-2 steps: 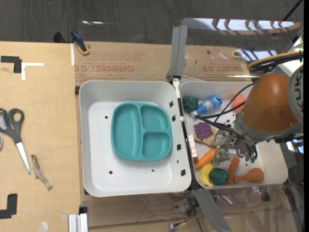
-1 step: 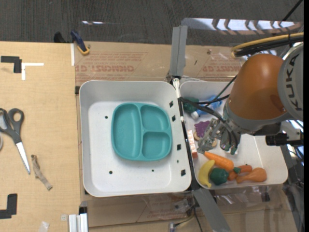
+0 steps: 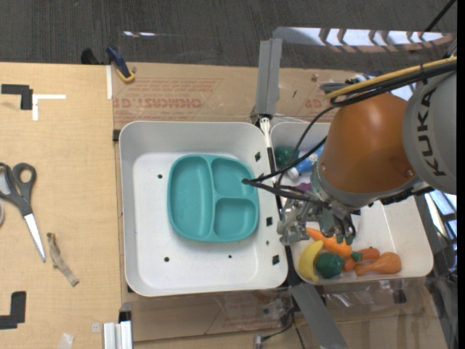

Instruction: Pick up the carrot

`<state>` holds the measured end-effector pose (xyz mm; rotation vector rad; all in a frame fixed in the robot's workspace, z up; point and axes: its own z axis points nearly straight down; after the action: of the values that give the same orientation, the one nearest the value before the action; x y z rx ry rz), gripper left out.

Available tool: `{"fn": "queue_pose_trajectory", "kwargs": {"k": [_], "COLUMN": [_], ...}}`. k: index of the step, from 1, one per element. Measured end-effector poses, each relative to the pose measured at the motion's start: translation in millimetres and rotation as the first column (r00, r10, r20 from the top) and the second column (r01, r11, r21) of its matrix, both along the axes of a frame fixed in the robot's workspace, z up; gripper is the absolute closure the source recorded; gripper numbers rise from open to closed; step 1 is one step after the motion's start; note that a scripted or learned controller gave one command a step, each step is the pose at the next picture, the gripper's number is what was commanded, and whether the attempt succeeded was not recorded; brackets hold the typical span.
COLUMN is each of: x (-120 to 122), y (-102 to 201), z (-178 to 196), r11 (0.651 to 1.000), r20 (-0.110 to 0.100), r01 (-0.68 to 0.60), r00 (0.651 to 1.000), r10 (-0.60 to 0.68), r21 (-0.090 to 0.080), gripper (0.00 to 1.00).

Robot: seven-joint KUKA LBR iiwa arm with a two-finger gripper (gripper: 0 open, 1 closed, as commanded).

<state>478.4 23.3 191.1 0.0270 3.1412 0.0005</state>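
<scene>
A: End effector [image 3: 320, 227] is hanging low over the right bin [image 3: 414, 264], near its left wall. Can't tell how its jaws are standing, since the arm [image 3: 367, 147] is covering most of it.

B: Going left to right then?

A: Scissors [image 3: 22, 202] are lying on the surface [image 3: 58, 158] at far left, with a small scrap [image 3: 62, 260] just below-right of them. A blue-handled tool [image 3: 120, 62] is sitting near the surface's top edge.

B: Left bin?

A: Left bin [image 3: 142, 217] is holding a teal divided tray [image 3: 213, 197], lying flat, three compartments showing.

B: And the carrot?

A: Carrot [image 3: 333, 241] is lying in the right bin, just below the end effector, orange body angled down-right. Nothing is sitting visibly between the fingers. A yellow piece [image 3: 310, 259] and a dark green piece [image 3: 328, 265] are crowding just beneath it, and another orange item [image 3: 381, 264] is lying further right. A teal object [image 3: 285, 154] is peeking out at the bin's upper left.
</scene>
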Motion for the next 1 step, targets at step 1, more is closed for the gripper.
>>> {"fn": "queue_pose_trajectory", "kwargs": {"k": [1], "x": [0.8], "y": [-25.5], "z": [133.8], "r11": [0.979], "r20": [0.002], "r01": [-0.205], "r00": [0.979], "r10": [0.205], "r21": [-0.001], "gripper": [1.00]}}
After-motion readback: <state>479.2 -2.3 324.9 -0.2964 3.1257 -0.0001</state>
